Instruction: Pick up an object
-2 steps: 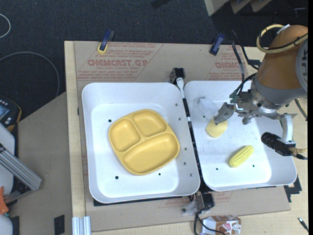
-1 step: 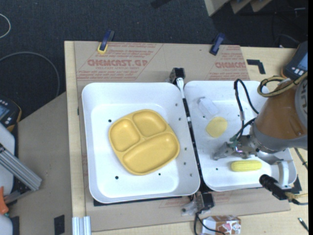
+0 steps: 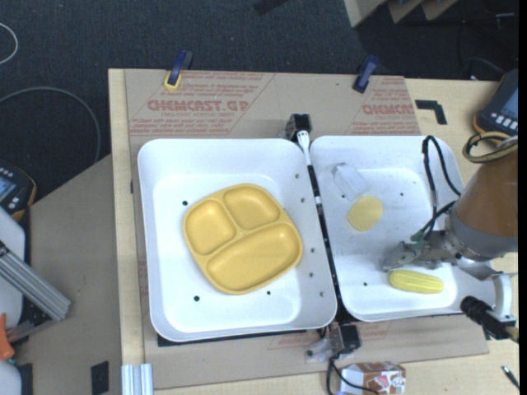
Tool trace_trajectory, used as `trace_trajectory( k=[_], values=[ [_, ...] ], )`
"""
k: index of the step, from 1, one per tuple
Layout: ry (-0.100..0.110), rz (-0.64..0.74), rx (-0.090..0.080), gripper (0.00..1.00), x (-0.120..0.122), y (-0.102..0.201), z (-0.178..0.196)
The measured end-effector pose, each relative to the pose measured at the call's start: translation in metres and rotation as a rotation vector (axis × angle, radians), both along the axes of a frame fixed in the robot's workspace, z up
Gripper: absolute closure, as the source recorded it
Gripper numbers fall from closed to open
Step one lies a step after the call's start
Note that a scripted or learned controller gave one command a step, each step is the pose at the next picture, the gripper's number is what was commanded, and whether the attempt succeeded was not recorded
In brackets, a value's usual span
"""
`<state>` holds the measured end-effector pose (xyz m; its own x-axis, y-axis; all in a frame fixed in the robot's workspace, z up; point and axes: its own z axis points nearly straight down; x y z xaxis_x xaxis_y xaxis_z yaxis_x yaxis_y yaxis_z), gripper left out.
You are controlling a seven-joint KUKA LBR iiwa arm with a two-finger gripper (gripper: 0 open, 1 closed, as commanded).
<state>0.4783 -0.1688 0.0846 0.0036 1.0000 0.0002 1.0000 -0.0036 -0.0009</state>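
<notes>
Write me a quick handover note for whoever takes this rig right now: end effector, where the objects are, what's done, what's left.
End effector: low in the right bin, just above the toy corn cob; whether it is open or shut cannot be told, and nothing is seen held.
Objects: corn cob lies near the right bin's front edge; a flat yellow disc sits mid-bin, a clear piece behind it. The yellow divided plate fills the middle of the left bin.
Done: approach only.
Left: grasp and lift one object, probably the corn.
</notes>
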Motion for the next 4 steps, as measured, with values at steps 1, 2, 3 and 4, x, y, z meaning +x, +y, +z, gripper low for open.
trace_trajectory(
  k=[1,2,3,4],
  values=[
    [-0.007,0.000,-0.006,0.00,0.004,-0.054,0.061],
    [-0.006,0.002,-0.003,1.00,0.004,-0.050,0.068],
    [0.001,0.010,0.002,1.00,0.035,0.023,-0.003],
    [0.003,-0.001,0.001,1.00,-0.001,-0.020,0.000]
  ],
)
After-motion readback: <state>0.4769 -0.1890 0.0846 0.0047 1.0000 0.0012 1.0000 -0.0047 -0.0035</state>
